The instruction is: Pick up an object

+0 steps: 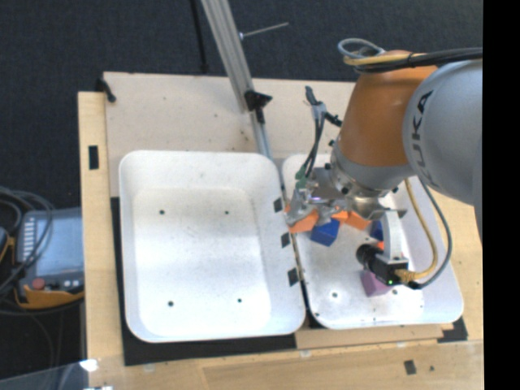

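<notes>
Over the bin on the view's right (422,307), the gripper (313,208) hangs low, close to the wall where the two bins meet. The big grey & orange arm (382,128) bends down over it and hides a lot, so I can't tell if the gripper is wide or narrow, or if it has got anything.

The toys are all in this bin, so that's prob. why the arm is here and not at the other one. An orange piece (302,225) lies right under the gripper, touching it or v. near. A blue block (326,233) sits just beside the orange piece. I think one of these two is the thing to pick up, b/c the gripper is right on top of them. A purple piece (373,283) lies apart from them, nearer the front of the bin. It looks like the grab step, not the lift yet.

The other bin (203,169) is white w/ tiny dark specks and a few small dots. Both bins sit side by side on a pale wood bench (179,112). A silver metal pole (231,47) leans up from behind the bins. The floor (81,23) around the bench is dark. A grey box w/ cables (49,246) sits off to the side of the bench.
</notes>
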